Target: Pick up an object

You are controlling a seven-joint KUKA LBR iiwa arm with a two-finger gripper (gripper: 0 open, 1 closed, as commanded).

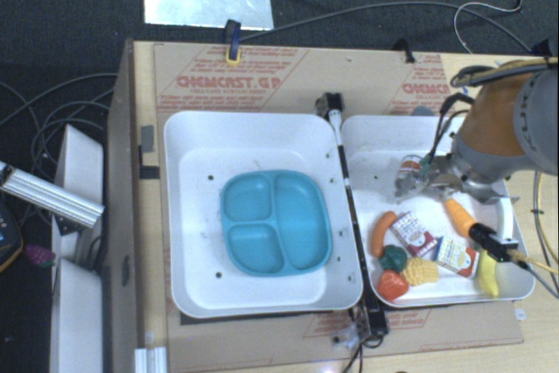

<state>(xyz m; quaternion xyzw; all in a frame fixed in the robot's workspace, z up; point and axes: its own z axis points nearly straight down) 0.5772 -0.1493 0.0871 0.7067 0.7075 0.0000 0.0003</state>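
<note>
Looks like the approach step: the claw (412, 181) hangs low in the right bin (376, 135), can't tell its state, just up from the toy food pile where the carrot (458, 214) lies, so next it needs to settle over one piece.

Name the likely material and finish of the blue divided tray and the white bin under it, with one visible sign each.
Blue divided tray: probably moulded plastic, smooth and slightly matte; uniform colour, rounded compartment ridges. White bin: probably plastic too, smooth with a soft sheen; thin rounded rim and light reflections along its walls.
</note>
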